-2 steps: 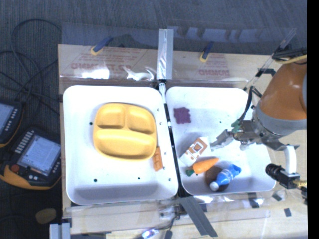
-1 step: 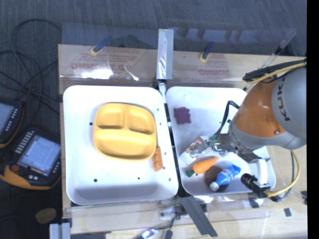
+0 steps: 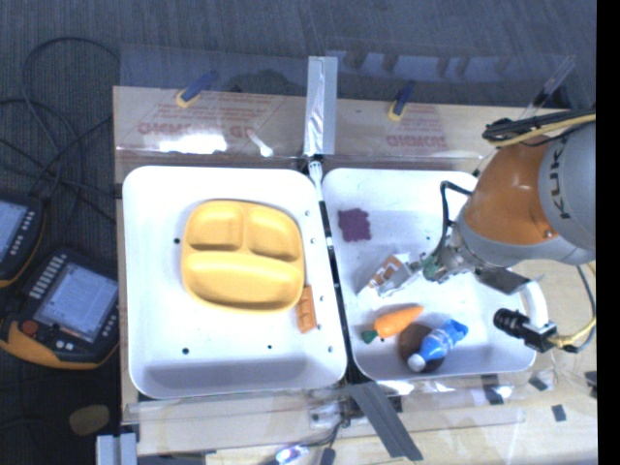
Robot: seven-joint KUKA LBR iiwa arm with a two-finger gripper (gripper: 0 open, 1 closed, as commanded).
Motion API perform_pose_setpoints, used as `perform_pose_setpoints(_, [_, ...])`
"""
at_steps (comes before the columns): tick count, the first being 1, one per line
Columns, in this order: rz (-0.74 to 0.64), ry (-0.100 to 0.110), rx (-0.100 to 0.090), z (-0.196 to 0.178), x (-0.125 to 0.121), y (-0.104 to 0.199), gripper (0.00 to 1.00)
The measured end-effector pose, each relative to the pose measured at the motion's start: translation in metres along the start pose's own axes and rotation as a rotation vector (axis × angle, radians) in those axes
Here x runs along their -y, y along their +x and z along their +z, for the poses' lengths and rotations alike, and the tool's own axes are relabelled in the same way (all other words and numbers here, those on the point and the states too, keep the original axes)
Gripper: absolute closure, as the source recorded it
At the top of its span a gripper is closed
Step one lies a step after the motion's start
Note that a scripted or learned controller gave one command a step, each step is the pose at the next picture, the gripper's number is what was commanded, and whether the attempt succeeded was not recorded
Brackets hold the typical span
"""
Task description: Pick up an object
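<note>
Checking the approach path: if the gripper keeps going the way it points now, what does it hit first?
The gripper points left across the right bin. Nothing lies between it and the divider, so it likely meets the right bin's left wall first; the carrot sits below that line. Height is unclear.

One camera hangs fixed above the tabletop [image 3: 426, 124] and looks down at a slant, far enough off to take in both white bins side by side. The left bin [image 3: 155, 356] and the right bin [image 3: 504, 361] sit in the middle of the frame. Dark carpet [image 3: 291, 17] fills the top, beyond the far edge of the tabletop, and runs down the left side. The arm [image 3: 528, 206] comes in from the right edge, seen from overhead.
</note>
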State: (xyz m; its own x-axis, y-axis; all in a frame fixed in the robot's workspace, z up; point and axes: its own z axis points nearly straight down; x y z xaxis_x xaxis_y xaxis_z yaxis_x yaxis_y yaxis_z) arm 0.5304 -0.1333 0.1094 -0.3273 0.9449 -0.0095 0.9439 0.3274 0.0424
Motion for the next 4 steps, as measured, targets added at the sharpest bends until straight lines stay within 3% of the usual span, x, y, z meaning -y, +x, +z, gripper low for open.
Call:
perform_pose_setpoints(1, [0.158,0.001,0.010,0.005,-0.111,-0.009,0.00])
perform_pose_setpoints(2, [0.579,-0.004,0.008,0.005,-0.079,0.007,0.00])
perform_pose_setpoints(3, [0.532,0.037,0.005,0.020,0.015,0.029,0.00])
perform_pose_setpoints(4, [0.313,0.028,0.005,0.018,0.033,0.033,0.00])
